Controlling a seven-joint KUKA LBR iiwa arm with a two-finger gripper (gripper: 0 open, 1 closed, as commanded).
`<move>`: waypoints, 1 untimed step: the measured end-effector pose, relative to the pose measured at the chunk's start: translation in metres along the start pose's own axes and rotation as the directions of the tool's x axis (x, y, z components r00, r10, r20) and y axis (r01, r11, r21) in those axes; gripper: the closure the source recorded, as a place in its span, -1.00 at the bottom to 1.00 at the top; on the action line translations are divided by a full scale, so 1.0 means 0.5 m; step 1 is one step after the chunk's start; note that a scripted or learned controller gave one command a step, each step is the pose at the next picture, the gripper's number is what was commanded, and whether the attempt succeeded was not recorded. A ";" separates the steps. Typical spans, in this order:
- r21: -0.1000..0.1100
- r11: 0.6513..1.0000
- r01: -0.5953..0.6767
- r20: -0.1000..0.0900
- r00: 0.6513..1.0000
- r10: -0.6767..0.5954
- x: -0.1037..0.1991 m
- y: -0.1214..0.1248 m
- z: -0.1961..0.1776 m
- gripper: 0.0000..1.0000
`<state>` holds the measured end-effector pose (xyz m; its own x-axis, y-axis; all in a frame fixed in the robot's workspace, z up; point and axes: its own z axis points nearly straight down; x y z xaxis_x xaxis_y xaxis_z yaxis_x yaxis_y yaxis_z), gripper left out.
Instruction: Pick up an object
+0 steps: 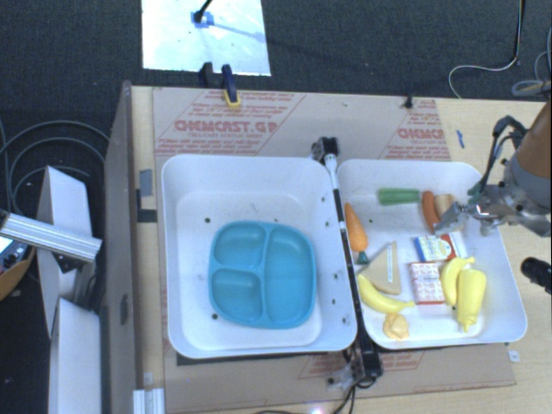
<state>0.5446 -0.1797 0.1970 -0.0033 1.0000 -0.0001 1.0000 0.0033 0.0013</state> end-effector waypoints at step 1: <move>-0.009 1.000 0.005 0.005 1.000 -0.005 0.000 0.143 0.232 -1.00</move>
<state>0.6163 -0.1794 0.0809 -0.0080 1.0000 -0.0053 0.9999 0.0081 0.0105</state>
